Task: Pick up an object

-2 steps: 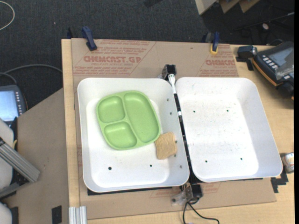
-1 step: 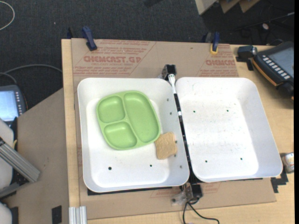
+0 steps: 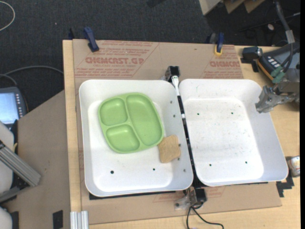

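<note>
A green three-compartment plate lies flat in the left white bin. A tan, toast-like square lies just off the plate's lower right corner, touching or nearly touching its rim. My gripper hangs over the right rim of the right white bin, far from both objects. Nothing shows in its grasp. The grey arm runs out of the view to the right.
The two bins sit side by side on a cardboard sheet clamped to the bench with blue clamps. A black strip runs between the bins. Cables and dark hardware sit at the upper right.
</note>
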`<state>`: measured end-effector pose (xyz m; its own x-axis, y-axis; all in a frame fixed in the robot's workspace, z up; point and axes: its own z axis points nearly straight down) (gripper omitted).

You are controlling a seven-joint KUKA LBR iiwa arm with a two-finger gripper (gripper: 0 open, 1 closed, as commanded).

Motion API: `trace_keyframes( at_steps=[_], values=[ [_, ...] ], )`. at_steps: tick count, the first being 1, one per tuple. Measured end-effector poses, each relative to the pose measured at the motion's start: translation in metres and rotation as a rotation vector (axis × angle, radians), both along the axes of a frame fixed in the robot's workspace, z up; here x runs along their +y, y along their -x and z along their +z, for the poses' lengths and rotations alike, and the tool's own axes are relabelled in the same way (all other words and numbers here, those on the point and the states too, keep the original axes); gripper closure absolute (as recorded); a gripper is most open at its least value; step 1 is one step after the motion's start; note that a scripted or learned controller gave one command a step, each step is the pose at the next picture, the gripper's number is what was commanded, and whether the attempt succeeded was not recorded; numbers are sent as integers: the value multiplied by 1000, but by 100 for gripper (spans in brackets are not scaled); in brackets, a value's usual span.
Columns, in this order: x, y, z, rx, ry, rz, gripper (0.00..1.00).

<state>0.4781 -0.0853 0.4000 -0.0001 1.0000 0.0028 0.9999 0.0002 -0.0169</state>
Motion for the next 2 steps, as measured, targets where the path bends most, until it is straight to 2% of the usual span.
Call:
trace_keyframes(
  at_steps=[1, 2],
  values=[
    [-21, -12, 144, -36, 7, 0, 100],
    [85, 0, 16, -3, 0, 10, 100]
  ],
)
